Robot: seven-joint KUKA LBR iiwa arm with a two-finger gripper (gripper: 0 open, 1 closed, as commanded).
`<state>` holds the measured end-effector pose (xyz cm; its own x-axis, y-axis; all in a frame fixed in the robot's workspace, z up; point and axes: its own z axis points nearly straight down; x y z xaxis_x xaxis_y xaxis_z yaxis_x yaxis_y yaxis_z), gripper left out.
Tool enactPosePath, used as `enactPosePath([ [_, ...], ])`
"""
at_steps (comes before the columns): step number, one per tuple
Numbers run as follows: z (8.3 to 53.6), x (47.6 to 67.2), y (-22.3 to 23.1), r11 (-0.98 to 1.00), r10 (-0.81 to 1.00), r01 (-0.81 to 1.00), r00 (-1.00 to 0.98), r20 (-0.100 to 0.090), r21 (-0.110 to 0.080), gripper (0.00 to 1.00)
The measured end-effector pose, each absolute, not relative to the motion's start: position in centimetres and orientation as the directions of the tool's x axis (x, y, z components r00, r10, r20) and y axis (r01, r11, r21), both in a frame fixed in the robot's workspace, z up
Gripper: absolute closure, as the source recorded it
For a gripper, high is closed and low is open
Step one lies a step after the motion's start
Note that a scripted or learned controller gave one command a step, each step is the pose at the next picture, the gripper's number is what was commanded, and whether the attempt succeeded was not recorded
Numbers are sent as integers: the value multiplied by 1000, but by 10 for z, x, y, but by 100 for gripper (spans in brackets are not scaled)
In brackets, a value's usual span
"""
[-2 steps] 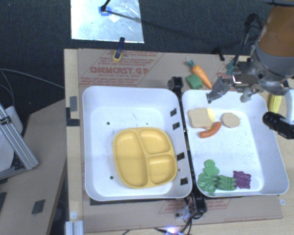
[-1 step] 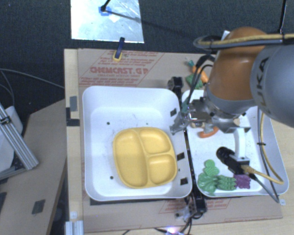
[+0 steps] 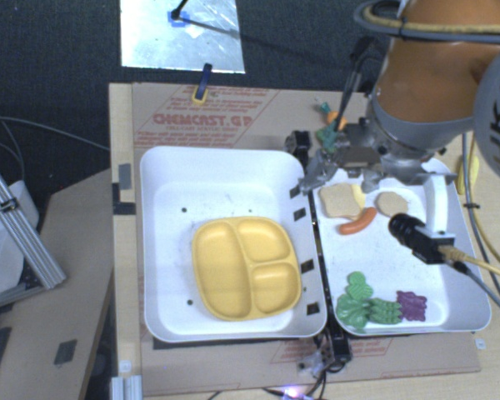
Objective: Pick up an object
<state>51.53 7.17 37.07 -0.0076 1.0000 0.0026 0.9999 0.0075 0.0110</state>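
The right bin (image 3: pixel 471 307) holds toy food. A tan slice of toast (image 3: pixel 340 199) lies near its back left corner. Just in front of the toast is an orange sausage (image 3: pixel 356 221), and a round beige piece (image 3: pixel 391 202) lies to their right. Green leafy pieces (image 3: pixel 362 301) and a purple grape bunch (image 3: pixel 412 305) rest at the front edge. My gripper (image 3: pixel 343 158) hangs over the back left corner of this bin, just behind the toast, under the arm's big orange band (image 3: pixel 450 23). I see nothing held in it.
The left bin (image 3: pixel 162 223) carries a yellow divided plate (image 3: pixel 245 267). A black cylinder (image 3: pixel 415 236) with a yellow cable juts over the right bin's middle. Cables run down the right side. A metal frame (image 3: pixel 17 232) stands at the left.
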Motion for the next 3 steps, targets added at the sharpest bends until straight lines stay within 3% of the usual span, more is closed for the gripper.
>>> enactPosePath([
  [1, 280, 484, 125, 10, 1000, 1000, -10, 1, -8, 0],
  [2, 533, 551, 147, 6, 1000, 1000, -7, 5, 21, 0],
  [3, 535, 550, 147, 12, 1000, 1000, -12, 1, 5, 100],
])
